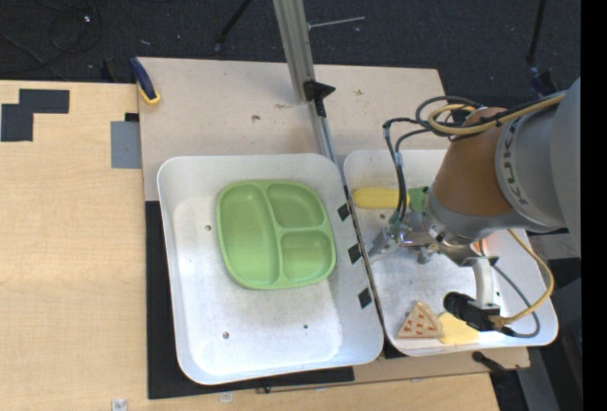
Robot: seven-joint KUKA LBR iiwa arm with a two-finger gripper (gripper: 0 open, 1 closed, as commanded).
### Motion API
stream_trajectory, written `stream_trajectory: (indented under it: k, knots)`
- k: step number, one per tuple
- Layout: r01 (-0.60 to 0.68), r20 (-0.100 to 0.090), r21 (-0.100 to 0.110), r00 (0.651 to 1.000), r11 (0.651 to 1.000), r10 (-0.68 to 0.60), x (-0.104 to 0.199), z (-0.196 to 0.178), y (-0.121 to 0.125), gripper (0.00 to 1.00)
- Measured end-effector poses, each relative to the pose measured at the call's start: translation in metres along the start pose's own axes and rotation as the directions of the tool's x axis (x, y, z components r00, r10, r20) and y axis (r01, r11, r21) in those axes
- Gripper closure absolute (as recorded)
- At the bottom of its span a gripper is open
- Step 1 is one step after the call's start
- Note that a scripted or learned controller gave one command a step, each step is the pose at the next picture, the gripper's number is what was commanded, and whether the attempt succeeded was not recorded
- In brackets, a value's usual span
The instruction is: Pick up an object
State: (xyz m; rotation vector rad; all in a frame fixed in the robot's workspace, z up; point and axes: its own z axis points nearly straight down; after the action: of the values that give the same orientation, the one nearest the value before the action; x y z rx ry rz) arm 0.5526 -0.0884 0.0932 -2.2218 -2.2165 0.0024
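Arm (493, 177) above right bin (408, 371), near pizza slice (418, 323)

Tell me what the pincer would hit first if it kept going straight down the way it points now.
Most likely the bare white floor of the right bin. The pincer points down beside the yellow corn cob, so it might brush that, though depth is unclear. The pizza slice lies nearer the front rim.

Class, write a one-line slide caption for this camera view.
The arm's gripper hangs over the right bin near a yellow corn cob; the left bin holds a green divided plate.
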Motion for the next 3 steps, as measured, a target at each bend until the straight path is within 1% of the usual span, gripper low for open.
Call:
stream_trajectory:
  k: [1,2,3]
  knots:
    - [0.0,-0.001,-0.003,1.0,1.0,0.0,-0.001,0.001,0.002,0.0]
    - [-0.003,-0.002,-0.01,1.0,1.0,0.003,-0.001,-0.011,0.004,1.0]
    - [0.003,0.001,-0.004,1.0,1.0,-0.003,0.004,-0.067,-0.004,1.0]
